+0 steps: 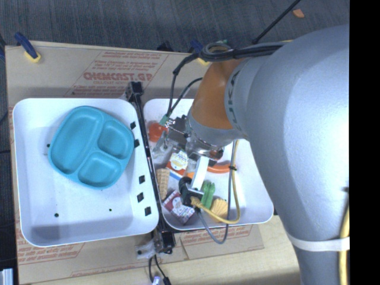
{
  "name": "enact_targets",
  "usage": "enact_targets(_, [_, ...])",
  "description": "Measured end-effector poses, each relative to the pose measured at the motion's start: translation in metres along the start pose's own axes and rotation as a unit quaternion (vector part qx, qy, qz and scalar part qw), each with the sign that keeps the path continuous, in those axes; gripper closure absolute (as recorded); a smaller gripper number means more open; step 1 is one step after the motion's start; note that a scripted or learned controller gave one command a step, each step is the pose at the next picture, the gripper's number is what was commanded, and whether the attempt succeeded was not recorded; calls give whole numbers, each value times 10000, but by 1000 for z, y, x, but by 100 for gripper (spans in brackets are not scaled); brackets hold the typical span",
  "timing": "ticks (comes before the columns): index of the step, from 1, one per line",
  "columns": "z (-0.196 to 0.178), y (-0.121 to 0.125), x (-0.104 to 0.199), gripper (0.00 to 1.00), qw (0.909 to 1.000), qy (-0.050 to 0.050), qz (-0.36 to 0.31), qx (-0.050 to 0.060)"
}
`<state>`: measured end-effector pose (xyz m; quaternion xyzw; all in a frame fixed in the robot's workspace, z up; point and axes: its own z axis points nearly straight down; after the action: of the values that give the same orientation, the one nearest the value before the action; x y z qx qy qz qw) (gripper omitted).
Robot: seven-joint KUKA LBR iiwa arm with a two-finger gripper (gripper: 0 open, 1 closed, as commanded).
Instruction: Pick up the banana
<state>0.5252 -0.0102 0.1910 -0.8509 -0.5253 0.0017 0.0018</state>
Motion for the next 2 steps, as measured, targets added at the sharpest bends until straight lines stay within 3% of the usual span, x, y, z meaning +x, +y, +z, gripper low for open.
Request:
enact_targets(1, [0, -75, 99, 0, 9992, -2, 412, 5])
enact_targets(2, [-106, -67, 28, 0, 9912, 2, 1327, -2])
